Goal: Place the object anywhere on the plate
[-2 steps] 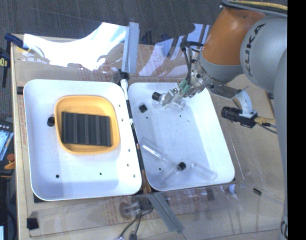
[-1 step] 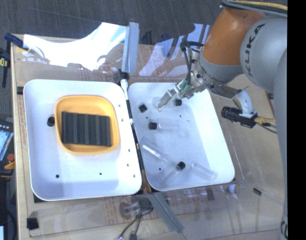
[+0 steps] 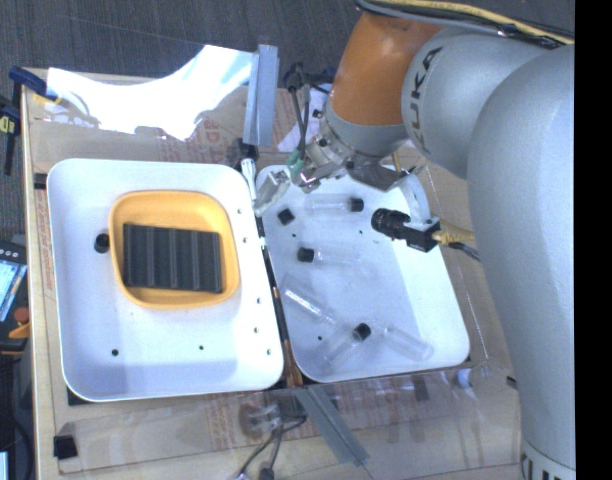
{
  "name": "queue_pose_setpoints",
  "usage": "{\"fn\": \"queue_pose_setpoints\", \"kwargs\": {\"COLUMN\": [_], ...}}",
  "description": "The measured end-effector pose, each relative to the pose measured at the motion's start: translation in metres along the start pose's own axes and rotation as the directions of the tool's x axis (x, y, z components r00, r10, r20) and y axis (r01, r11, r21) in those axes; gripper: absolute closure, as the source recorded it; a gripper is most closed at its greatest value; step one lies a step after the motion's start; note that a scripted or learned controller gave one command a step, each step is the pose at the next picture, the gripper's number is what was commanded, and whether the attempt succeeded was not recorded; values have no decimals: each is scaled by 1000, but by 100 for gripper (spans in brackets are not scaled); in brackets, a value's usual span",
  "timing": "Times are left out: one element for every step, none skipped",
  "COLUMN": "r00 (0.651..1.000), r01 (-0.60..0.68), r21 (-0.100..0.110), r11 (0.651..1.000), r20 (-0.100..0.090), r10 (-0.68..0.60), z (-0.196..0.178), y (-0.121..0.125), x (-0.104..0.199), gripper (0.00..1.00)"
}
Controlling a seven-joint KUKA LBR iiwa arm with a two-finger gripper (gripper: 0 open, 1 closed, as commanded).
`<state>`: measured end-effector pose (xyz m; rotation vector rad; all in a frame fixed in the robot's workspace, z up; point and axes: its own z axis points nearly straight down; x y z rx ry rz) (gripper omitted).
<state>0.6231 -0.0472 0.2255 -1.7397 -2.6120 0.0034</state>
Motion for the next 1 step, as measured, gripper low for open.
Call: {"fn": "queue_pose_setpoints", "kwargs": {"r00": [1000], "r01": [-19], "r21": [-2], "r11": [1000], "r20": [1], "r10": [19], "z": [35], "y": [47], "x": [39], "gripper": [0]}}
